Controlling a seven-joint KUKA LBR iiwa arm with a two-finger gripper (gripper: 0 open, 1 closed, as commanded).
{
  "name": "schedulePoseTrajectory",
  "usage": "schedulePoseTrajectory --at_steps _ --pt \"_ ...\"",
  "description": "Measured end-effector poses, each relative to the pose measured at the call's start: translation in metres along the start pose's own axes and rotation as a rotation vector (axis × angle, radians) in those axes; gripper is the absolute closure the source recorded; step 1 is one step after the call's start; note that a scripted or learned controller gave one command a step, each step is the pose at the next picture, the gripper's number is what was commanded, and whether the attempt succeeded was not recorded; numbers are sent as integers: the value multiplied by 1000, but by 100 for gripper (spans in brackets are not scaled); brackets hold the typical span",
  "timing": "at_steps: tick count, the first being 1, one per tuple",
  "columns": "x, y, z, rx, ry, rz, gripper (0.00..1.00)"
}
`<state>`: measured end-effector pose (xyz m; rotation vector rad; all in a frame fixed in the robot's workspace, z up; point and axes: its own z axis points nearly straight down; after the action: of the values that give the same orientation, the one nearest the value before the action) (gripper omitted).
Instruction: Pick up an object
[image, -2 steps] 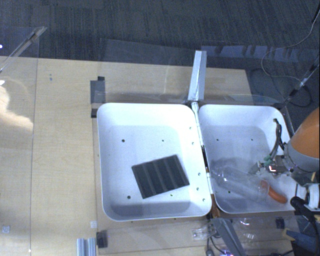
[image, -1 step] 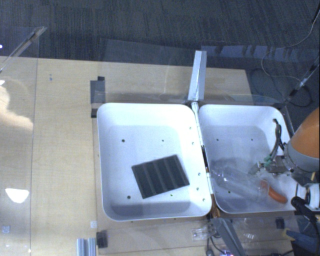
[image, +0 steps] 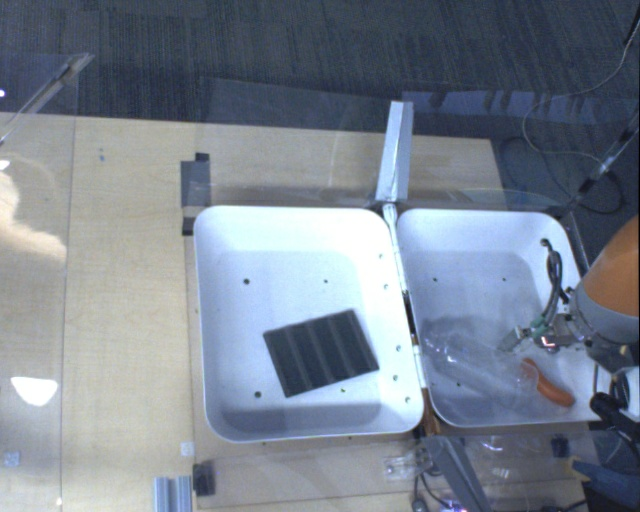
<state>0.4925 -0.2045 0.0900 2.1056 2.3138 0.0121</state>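
A dark ribbed rectangular pad (image: 321, 352) lies flat in the left bin (image: 230, 250), towards its front. In the right bin (image: 470, 240) a clear plastic object (image: 468, 362) lies near the front, hard to make out against the white floor. A small orange object (image: 549, 387) rests beside it at the front right. My gripper (image: 536, 337) hangs low over the right side of the right bin, just above and behind the orange object and right of the clear one. Nothing shows as held in it.
The arm's orange band (image: 618, 272) and grey wrist come in over the right bin's right wall. A metal post (image: 394, 160) stands behind the seam between the bins. Cables (image: 560, 130) trail at the back right. Light wooden bench surrounds the bins.
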Motion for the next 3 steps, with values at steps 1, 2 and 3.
schedulePoseTrajectory --at_steps 1,2,3 --pt "14 1 0 -1 -4 -13 0" --pt "0 -1 0 1 1 -36 0" --pt "0 3 -12 -8 -3 -40 100"
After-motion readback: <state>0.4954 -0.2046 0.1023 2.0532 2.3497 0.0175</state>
